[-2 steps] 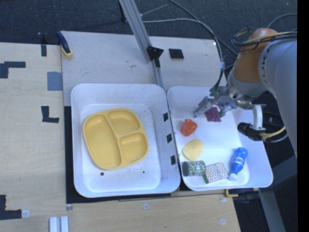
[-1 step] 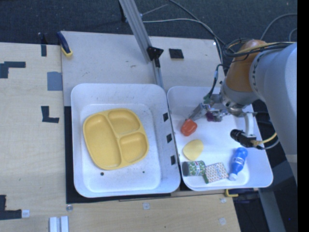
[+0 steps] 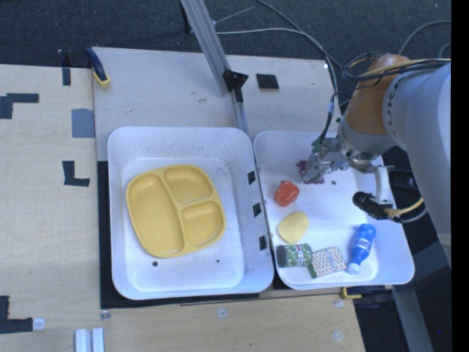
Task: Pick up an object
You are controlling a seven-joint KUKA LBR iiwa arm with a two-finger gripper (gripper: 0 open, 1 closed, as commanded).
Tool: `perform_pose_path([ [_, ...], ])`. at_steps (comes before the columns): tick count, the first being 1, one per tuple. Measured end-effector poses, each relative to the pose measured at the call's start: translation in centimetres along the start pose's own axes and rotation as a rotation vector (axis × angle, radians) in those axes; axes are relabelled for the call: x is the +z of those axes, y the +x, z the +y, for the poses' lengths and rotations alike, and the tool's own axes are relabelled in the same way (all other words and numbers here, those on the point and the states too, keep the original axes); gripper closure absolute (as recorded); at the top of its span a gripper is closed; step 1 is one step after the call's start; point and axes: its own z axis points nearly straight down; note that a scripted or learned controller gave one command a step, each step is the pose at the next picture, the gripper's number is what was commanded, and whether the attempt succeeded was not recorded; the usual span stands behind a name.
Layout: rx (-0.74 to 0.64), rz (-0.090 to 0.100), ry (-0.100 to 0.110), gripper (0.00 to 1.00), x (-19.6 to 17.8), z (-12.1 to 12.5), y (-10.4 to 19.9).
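Camera view, looking down at a slant: two white bins side by side on the bench. Left bin (image 3: 121,196) holds a yellow divided tray (image 3: 176,210), three compartments, long axis running upper-left to lower-right, lying flat.

Right bin (image 3: 388,259) holds the loose items. Orange-red object (image 3: 286,193) sits left of centre, roundish, no clear long axis, shape hard to make out. Pale yellow lemon-like piece (image 3: 293,226) just below it, apart, slightly elongated lower-left to upper-right. Blue bottle (image 3: 360,246) lies on its side near the right wall, long axis near vertical in the picture, white cap end toward the lower edge. Green-labelled can (image 3: 294,255) lies along the front wall, pointing left-right, touching or just beside a patterned packet (image 3: 327,262); which overlaps which is unclear.

Gripper (image 3: 315,169) is down in the upper part of the right bin, above and right of the orange-red object, not touching it. A small dark reddish bit shows at its tip, too small and blurred to identify. Cannot tell how the claw stands; the wrist body hides it. Arm's grey body and orange band (image 3: 366,108) are cut off at the right edge. Black cable loop (image 3: 370,204) hangs over the bin's right side.
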Motion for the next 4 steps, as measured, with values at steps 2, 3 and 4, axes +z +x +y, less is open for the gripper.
perform_pose_path([
  [2, 0.0, 0.006, 0.003, 1.0, -12.4, 0.8, -0.4],
  [3, 0.0, 0.008, 0.009, 1.0, -14.0, 0.8, -0.3],
  [4, -0.004, 0.009, 0.011, 1.0, -13.9, -1.0, 5.7],
])
